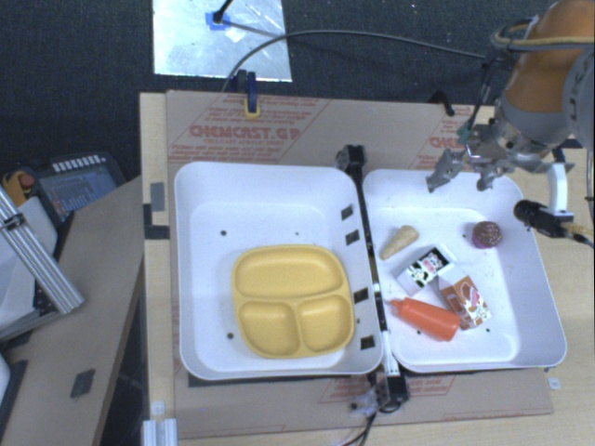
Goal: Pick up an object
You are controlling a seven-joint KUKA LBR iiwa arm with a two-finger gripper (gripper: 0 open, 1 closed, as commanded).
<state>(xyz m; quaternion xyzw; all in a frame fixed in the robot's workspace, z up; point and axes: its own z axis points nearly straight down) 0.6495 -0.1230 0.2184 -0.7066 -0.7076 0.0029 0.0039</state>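
The grey two-finger gripper (462, 174) hangs over the right white bin (535, 337) at its twelve o'clock edge, fingers spread apart and clamping nothing. Below it lie a beige cone-shaped piece (400, 241), a maroon ball (486, 235), a black-and-white carton (425, 268), an orange carrot (429, 317) and a red-orange packet (466, 302). A yellow divided plastic tray (291, 299) sits in the left white bin (204, 212).

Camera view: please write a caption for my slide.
Open gripper above right bin holding carrot and cartons; yellow tray in left bin.

Dark carpeted floor (74, 63) surrounds a pale wooden bench (102, 277). Reflective metal sheet (221, 24) on the floor at 12 o'clock. Aluminium rail (37, 258) and handheld control pendant (72, 186) at 9 o'clock.
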